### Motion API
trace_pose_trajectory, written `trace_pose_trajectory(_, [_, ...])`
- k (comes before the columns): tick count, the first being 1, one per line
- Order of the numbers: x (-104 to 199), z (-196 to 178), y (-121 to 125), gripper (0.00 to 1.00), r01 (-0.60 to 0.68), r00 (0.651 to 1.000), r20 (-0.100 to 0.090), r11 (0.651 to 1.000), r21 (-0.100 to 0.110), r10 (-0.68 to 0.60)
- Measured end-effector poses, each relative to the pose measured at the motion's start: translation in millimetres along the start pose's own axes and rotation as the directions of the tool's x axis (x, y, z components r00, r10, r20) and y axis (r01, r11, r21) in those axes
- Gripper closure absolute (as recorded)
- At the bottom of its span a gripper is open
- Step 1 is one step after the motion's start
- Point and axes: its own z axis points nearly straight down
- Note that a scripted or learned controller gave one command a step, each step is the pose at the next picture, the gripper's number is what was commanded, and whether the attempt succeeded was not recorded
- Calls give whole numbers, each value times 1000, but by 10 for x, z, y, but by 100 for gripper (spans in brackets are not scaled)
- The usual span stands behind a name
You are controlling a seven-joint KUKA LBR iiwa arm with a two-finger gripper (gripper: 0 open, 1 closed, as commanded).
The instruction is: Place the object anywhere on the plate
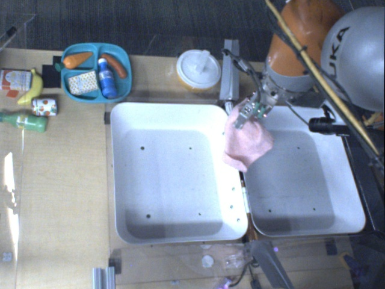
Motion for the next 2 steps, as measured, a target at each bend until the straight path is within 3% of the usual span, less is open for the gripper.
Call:
trace_pose_trajectory(1, [456,3,194,100,392,920,0,920,-1,-392])
trace_pose_trajectory(2, [925,92,446,100,666,746,0,746,-2,-666])
